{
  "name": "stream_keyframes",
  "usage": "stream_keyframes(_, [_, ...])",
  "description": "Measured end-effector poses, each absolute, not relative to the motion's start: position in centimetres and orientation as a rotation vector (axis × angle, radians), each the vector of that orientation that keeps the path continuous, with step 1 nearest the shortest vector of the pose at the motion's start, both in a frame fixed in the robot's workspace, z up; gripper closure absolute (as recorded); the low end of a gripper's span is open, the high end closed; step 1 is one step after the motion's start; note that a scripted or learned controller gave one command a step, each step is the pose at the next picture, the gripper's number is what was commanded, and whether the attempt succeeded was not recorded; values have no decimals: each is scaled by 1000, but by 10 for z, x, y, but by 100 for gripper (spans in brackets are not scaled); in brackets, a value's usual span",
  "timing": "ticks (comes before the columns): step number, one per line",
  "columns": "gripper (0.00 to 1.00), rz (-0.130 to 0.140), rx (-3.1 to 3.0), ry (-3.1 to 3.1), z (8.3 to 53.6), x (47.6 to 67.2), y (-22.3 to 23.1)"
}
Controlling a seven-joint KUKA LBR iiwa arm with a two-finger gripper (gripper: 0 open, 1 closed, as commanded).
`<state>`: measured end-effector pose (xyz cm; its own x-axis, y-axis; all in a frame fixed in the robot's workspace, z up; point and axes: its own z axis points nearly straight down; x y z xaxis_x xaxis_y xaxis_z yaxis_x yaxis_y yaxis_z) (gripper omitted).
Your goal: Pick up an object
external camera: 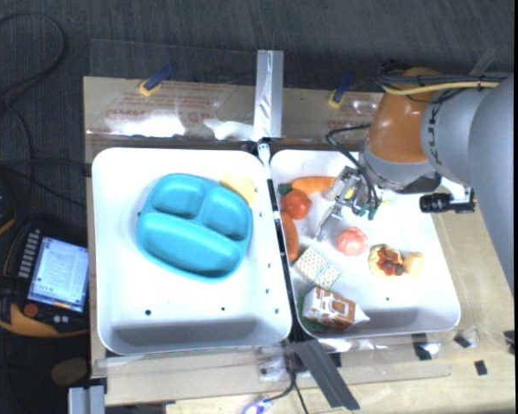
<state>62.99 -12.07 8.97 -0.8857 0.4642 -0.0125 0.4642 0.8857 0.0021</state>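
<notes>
Gripper (pixel 338 203) is hovering in the right bin (pixel 432 304), fingers slightly parted and holding nothing, probably aiming at the pink ball (pixel 351 241) just below (angle is poor). Risk: fingers nudging it so it's rolling toward the pizza slice (pixel 394 260), or snagging the tomato (pixel 296 203).

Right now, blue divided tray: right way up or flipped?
Right way up: blue tray in the left bin shows its compartments facing up, nothing in them.

Blue divided tray (pixel 195 224) in left bin (pixel 121 317); gripper (pixel 341 201) over right bin's (pixel 432 304) toy food.
</notes>
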Motion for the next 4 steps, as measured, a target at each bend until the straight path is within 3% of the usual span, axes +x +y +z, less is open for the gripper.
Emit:
stream_keyframes(2, [0,-6,1498,2744,90,617,-101])
stream_keyframes(3, [0,1,1880,2508,89,642,-112])
stream_keyframes(4, [100,-3,1874,2505,100,643,-113])
